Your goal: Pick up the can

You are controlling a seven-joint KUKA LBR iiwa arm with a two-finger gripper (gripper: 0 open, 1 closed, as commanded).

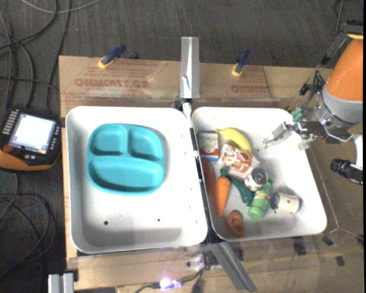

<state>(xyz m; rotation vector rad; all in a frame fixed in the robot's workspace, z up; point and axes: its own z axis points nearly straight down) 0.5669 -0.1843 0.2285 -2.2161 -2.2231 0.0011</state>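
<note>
**Gripper poised over crowded bin, can wedged against far-left wall**

The KUKA arm's gripper hangs over the right side of the right bin, its fingers apart and holding nothing, tips pointing toward the bin's middle. Nearest it lie a banana and, touching the banana's underside, a small printed carton. The can, with a white-and-red label, stands at the bin's left wall near the far corner, just beside the banana's tip and the carton. Closer to the near edge sit a carrot, a green bottle, a small white cup on its side and a brown, rounded item. The left bin carries a teal divided plate.

The risk is crowding: a descent aimed at the can could catch the banana or carton instead, or one finger could strike the bin wall, since little room appears between can and wall. A glancing touch would likely tip the can or push it harder into the corner, leaving the fingers to close on air.
</note>
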